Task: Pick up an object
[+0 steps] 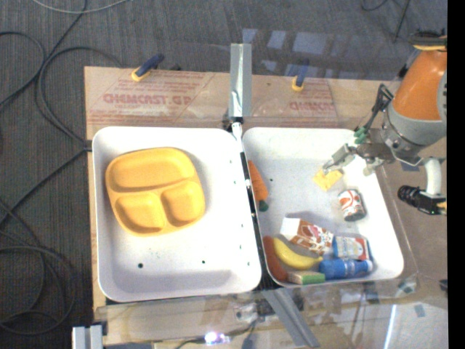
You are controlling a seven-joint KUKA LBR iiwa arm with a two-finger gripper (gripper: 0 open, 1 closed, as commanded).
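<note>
Over the right bin: gripper above a yellow block

Above the right bin's [392, 227] upper part, the gripper [341, 158] reaches in from the right edge, fingers spread, nothing between them. Yellow block [328, 178] lies just below the fingertips on the bin floor; contact cannot be judged. Red-and-white can [352, 204] lies near it, toward the right wall. Carrot [256, 183] rests along the bin's left wall. Clustered at the bottom: banana [294, 254], blue bottle [347, 268], red-and-white carton [314, 236], all touching or overlapping. Left bin [138, 275] holds a yellow divided tray [155, 189], set upper left. Orange-banded arm [421, 93] sits at upper right.
</note>
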